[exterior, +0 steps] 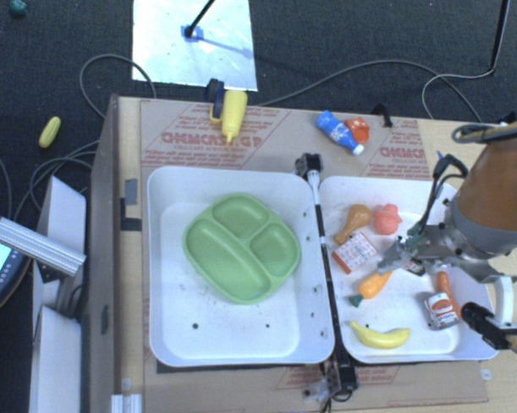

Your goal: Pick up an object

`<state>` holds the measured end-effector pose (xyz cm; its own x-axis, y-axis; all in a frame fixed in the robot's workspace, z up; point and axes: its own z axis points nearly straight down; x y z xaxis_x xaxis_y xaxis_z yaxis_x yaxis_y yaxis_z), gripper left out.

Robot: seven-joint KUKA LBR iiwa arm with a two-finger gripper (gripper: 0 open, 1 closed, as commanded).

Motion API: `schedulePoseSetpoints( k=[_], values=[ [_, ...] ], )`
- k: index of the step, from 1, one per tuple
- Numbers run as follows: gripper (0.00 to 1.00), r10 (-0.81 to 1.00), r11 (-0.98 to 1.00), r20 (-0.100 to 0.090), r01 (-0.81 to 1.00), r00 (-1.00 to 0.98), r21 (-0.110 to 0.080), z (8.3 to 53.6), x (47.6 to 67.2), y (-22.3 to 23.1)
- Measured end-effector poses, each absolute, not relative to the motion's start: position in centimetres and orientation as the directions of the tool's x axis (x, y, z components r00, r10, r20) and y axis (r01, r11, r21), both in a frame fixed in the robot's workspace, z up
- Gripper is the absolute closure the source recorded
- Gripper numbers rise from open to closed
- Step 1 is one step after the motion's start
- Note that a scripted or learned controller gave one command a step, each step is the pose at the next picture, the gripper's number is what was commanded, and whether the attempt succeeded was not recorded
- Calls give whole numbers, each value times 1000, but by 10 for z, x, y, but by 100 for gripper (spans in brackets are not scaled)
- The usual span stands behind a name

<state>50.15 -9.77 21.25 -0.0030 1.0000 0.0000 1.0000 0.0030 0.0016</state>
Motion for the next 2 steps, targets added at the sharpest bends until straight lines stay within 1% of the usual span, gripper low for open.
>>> schedulePoseSetpoints(
  k=[1, 2],
  values=[
    [0, 1000, 1, 0, 1000, -1, 2, 84, 529, -92],
    [100, 1000, 2, 0, 1000, -2, 3, 95, 529, -92]
  ],
)
